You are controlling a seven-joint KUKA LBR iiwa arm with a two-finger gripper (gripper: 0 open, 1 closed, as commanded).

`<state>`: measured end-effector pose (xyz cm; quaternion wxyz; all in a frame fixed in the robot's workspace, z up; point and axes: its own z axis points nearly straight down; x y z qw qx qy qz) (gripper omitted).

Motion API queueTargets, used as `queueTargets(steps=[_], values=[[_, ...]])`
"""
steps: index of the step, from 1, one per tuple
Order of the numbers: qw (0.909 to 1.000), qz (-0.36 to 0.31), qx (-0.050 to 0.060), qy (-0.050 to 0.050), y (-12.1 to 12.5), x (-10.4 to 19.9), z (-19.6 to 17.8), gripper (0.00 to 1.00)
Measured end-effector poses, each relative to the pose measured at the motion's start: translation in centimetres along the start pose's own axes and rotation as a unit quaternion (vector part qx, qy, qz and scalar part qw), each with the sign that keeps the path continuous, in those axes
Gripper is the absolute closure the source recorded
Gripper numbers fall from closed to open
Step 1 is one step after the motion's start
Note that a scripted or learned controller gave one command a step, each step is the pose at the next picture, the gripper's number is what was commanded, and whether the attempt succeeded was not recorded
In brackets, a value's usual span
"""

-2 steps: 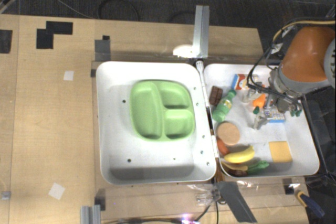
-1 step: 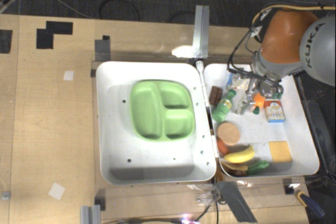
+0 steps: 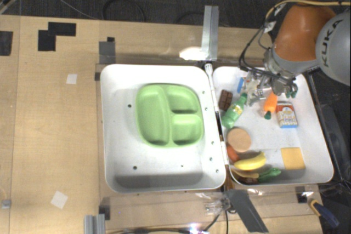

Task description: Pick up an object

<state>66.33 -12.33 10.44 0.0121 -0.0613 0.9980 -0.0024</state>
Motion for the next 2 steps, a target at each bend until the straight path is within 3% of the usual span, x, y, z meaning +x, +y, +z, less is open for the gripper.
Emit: queueTargets(steps=[1, 2], values=[[0.9989, 0.047, -0.002, 0.001, 4.2, 0.8, -9.7, 1.00], [0.9997, -0.021, -0.002, 0.006, -0.2, 3.5, -8.2, 1.00]])
